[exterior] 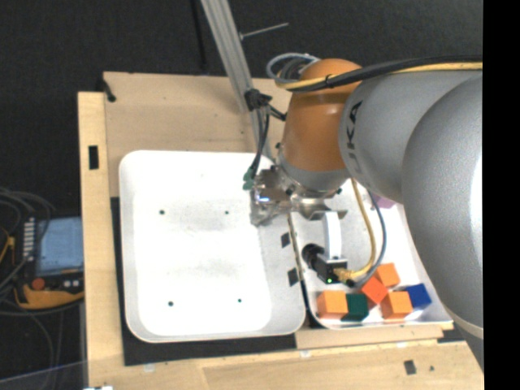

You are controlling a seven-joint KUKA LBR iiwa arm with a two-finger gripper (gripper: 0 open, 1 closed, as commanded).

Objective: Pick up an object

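Low end of right bin [390,323]: blocks in tight bunch, i.e. orange block [331,302], green block [357,305], red block [374,289], blue block [418,296], 2 more orange ones.
Gripper [265,205]: over right rim of left bin [195,242], well apart from the bunch.
Gripper state: can't tell, tucked under wrist.
Arm [422,136]: comes in from right, covers most of right bin.

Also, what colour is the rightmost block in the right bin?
The block is blue, per the camera view.
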